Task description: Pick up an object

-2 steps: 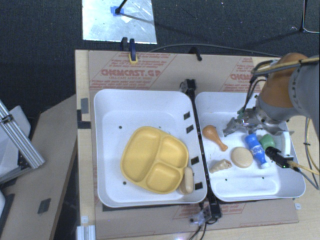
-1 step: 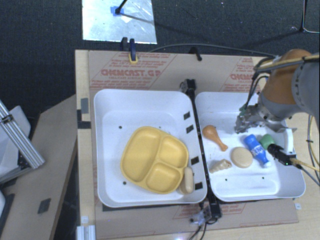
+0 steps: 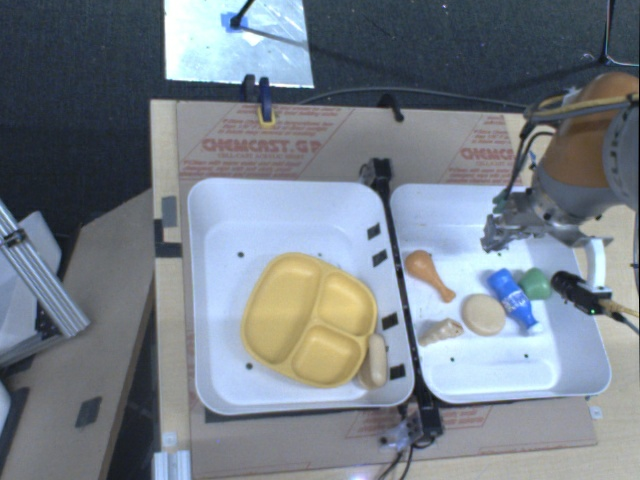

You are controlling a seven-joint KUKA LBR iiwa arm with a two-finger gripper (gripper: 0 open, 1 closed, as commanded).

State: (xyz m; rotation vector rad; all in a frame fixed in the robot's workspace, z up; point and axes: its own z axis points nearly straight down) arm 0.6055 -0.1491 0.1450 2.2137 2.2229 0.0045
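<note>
Camera view, looking down at a slant: arm [image 3: 590,133] comes in from the right edge, grey body w/ orange band up top, bent down over the right bin [image 3: 570,373]. Wrist hangs above that bin's upper-right part, gripper [image 3: 497,236] pointing down and a bit left, tips just above the white floor near the back wall. Can't tell how the gripper is set, too dark and small; nothing seen in it.

Right bin contents, all lying loose on the floor, in front of the gripper: orange drumstick-shaped toy [image 3: 430,273] near the divider, angled; blue bottle [image 3: 511,297] lying on its side w/ white label; green round object [image 3: 536,284] touching the bottle's right side; tan round disc [image 3: 484,315] just left of the bottle's lower end; small beige shell-like piece [image 3: 440,331] left of the disc. Blue bottle and green object are the nearest to the gripper, below and right of it, not touching.

Left bin [image 3: 215,268]: yellow divided plate [image 3: 310,318], three compartments, sits tilted toward the lower right. Beige oval piece [image 3: 374,360] rests against the plate's lower-right rim, by the bin wall.

Both bins sit on a brown cardboard sheet [image 3: 300,138] w/ red print.
</note>
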